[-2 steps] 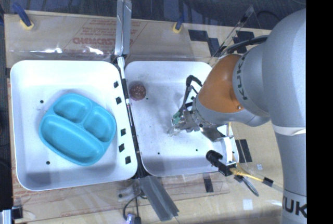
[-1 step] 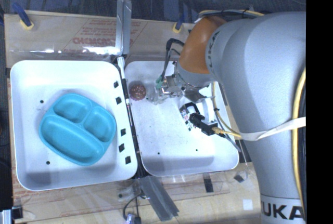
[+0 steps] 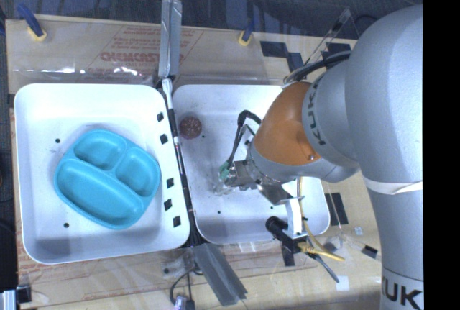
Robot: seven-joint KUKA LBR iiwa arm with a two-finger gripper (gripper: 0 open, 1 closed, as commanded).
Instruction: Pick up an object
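Two shallow white bins sit side by side on a wooden bench. Left bin point(image 3: 29, 157) holds a blue three-compartment plate point(image 3: 108, 178), lying flat, a bit left of the bin's centre. Right bin point(image 3: 208, 96) holds a small round brownish object point(image 3: 190, 127) near its upper left corner, just beside the divider between the bins; what it is exactly cannot be told, too small.

Grey KUKA arm point(image 3: 381, 100) reaches in from the right, orange band point(image 3: 284, 132) above the wrist. Letters "KU" read on the orange band's edge, and "KUK" in black on the arm base at lower right. The gripper point(image 3: 228, 178) is low inside the right bin, around its middle, with a small greenish-pale bit at its tip; whether that is an object or part of the tool cannot be told. Pincer state: cannot tell. The brownish object lies well apart from the gripper, up and left of it, untouched.

Red printed text shows on the bench surface behind the left bin, blurred; it is not legible.
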